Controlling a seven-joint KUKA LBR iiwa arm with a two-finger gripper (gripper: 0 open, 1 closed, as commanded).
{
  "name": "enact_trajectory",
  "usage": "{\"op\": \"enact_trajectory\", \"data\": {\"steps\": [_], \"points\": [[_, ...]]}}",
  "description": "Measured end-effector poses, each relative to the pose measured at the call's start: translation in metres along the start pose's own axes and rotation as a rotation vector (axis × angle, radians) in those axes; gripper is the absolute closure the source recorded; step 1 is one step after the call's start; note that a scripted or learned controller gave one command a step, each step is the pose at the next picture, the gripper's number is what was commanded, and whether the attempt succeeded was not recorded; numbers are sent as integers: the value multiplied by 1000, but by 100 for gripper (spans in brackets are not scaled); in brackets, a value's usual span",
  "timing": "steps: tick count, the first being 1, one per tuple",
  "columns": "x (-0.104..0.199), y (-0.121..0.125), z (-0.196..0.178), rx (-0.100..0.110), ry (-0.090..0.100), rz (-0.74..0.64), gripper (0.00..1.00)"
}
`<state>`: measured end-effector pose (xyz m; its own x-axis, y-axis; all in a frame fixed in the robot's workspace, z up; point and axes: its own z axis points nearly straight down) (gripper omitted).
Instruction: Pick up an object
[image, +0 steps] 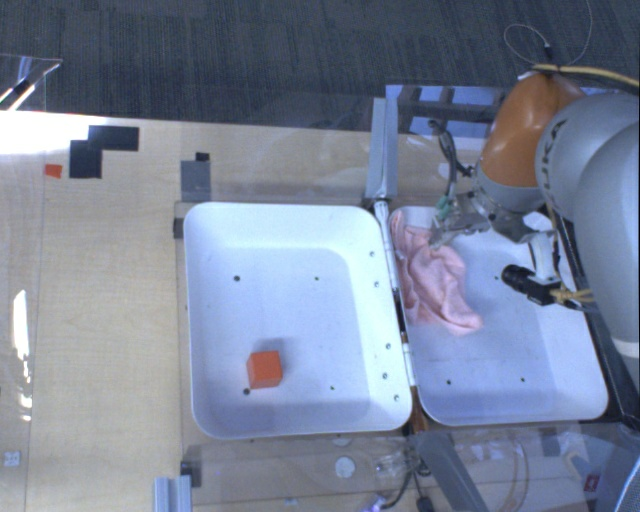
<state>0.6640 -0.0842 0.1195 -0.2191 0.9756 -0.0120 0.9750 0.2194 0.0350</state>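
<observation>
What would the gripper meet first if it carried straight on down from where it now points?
Most likely the pink cloth in the right bin. The gripper hangs over the cloth's upper edge, near the bin's back left corner. Height is hard to judge from this slanted view, so it may already touch the cloth.

1. Even overhead light brightens both white bins (300, 225); strong glare washes out the counter (90, 300) at upper left.
2. Soft shadows edge the bin walls.
3. Slight overall softness; the arm (580, 130) looms blurred at right.
</observation>
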Motion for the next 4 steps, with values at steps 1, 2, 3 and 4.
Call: {"op": "enact_trajectory", "data": {"steps": [1, 2, 3, 4], "points": [[0, 0, 0, 0, 0, -1, 0], [0, 3, -13, -9, -4, -6, 100], [1, 3, -13, -9, -4, -7, 0], [0, -81, 23, 16, 6, 56, 0]]}}
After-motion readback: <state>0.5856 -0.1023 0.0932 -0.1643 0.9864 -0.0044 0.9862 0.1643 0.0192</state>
